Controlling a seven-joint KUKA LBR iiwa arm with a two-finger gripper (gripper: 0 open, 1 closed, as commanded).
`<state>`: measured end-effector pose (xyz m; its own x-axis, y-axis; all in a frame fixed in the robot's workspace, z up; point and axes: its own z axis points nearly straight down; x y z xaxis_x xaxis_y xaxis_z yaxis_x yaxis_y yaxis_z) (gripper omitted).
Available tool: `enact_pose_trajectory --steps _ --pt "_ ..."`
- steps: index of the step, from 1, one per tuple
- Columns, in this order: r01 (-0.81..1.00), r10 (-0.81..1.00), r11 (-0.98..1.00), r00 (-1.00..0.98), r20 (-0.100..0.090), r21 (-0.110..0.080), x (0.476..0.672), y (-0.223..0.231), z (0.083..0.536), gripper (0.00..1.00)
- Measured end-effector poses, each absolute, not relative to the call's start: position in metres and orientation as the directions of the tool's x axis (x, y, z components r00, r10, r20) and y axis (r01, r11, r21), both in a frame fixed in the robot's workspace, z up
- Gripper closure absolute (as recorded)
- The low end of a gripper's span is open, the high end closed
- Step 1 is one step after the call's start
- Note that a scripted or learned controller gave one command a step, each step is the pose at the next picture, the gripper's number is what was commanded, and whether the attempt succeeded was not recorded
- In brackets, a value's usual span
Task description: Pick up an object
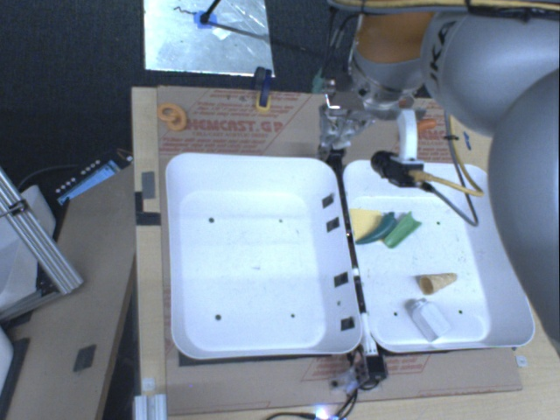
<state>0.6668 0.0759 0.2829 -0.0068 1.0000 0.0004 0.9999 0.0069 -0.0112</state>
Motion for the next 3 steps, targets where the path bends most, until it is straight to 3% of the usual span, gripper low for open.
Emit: enact_pose_trajectory --steps 1,2,3 --pt "1.000 1.000 0.013 -0.013 0.006 0.012 0.669 0.167 0.386 1.00" --pt "1.000 1.000 0.011 -0.011 0.005 0.008 0.660 0.240 0.440 1.00" --pt "1.000 1.000 -0.007 0.007 -0.002 0.003 0.633 0.142 0.448 1.00"
